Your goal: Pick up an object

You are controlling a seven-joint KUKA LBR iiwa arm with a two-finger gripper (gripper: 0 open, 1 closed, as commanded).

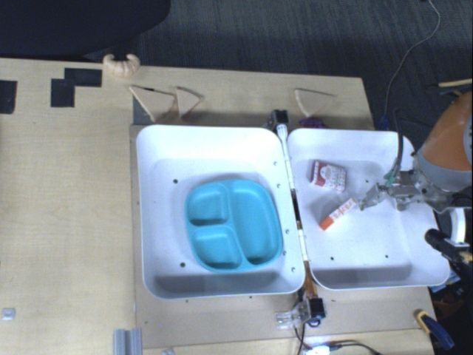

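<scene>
Two items lie unlifted in the right bin [384, 272]: tube [337, 214] just left of the jaws [372, 200], carton [327, 174] further up-left; grip state unclear, so pickup not done.

Even overhead light is washing the white bins [222, 143] pale, soft shadows are pooling along their lower walls, and the frame is appearing slightly blurred.

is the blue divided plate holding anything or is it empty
Empty: all three compartments of the blue plate show bare blue, and it lies flat in the left bin.
</scene>
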